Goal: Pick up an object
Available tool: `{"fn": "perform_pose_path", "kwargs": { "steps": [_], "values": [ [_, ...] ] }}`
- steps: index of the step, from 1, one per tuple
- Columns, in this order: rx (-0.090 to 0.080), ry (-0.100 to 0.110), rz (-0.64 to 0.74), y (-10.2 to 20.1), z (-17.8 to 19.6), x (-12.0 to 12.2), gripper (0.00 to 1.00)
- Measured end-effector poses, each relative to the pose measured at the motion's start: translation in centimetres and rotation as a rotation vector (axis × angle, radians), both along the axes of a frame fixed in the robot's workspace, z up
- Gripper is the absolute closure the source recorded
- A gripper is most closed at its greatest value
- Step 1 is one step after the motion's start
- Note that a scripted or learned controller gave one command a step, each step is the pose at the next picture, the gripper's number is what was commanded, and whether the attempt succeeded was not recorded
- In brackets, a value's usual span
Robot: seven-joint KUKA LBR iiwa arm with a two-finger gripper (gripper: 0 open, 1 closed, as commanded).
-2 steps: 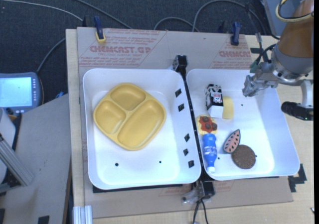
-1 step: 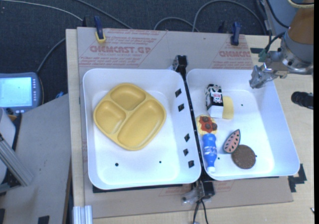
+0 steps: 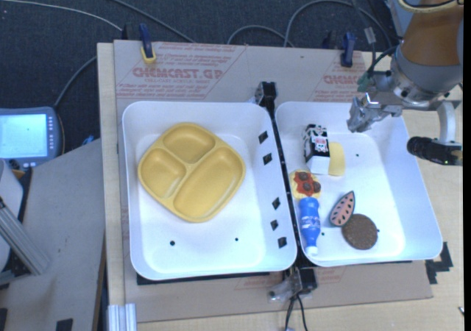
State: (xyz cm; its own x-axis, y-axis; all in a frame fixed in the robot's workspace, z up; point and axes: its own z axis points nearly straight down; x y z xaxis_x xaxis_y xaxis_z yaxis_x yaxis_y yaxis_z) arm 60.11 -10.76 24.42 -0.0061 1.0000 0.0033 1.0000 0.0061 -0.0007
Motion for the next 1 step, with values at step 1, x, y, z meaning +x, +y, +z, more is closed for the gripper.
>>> {"fn": "perform_pose_path", "kwargs": {
  "steps": [1],
  "values": [
    [0.001,0.002,0.002,6.17,-0.98,-0.05,1.0]
  ]
}}
